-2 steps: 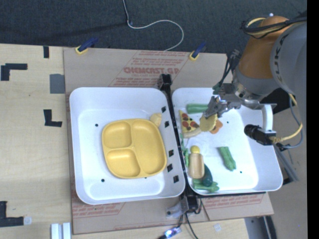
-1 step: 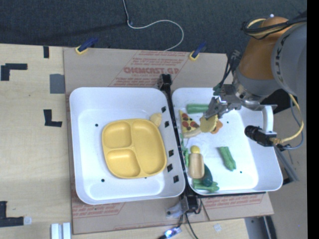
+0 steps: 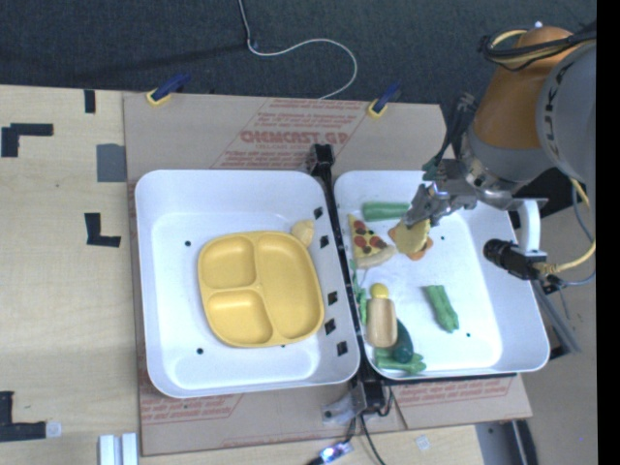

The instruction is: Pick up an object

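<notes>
- At the front of the right bin (image 3: 504,352) lies a toy hot dog (image 3: 381,320) with a dark green leafy thing (image 3: 400,355) just beside it.
- A bit farther back in that bin sits a small green pickle (image 3: 442,307), apart from the rest.
- In the left bin (image 3: 165,260) rests a yellow plate (image 3: 260,288) (it has three sections), with a little pale lump (image 3: 304,232) touching its back edge.
- By the wall between the bins lies a toy pizza slice (image 3: 367,241).
- The gripper (image 3: 423,213) hangs over the right bin and pinches a tan and orange toy food (image 3: 411,237), which dangles from its fingers just beside the pizza slice.
- Behind it lies a long green bean (image 3: 385,208).
- Far back, the brown board (image 3: 281,134) has two clamps: a yellow and blue clamp (image 3: 167,88) and a blue clamp (image 3: 385,96).
</notes>
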Tool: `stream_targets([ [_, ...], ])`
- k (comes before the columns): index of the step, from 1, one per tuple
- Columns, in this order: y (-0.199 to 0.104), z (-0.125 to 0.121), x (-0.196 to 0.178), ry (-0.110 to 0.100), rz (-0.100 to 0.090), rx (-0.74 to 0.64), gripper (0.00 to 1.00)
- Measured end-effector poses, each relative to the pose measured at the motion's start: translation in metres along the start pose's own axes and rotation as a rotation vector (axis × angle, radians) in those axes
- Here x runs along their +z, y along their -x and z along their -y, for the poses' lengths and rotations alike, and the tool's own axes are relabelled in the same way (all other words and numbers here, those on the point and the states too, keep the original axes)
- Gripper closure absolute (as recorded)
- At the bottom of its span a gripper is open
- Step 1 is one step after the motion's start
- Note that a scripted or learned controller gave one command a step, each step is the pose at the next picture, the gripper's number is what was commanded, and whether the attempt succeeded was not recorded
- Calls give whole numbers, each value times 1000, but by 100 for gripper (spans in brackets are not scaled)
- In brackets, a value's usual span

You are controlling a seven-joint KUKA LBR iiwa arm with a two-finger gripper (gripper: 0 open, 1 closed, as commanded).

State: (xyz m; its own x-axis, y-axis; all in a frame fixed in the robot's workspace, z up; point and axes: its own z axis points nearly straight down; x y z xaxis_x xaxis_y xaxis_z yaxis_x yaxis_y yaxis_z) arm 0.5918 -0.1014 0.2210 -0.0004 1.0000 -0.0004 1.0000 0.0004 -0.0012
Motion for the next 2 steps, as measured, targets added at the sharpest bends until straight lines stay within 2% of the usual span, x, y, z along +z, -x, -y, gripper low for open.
stream_targets([
  [2,-19,3,1,0,0,-2,100],
])
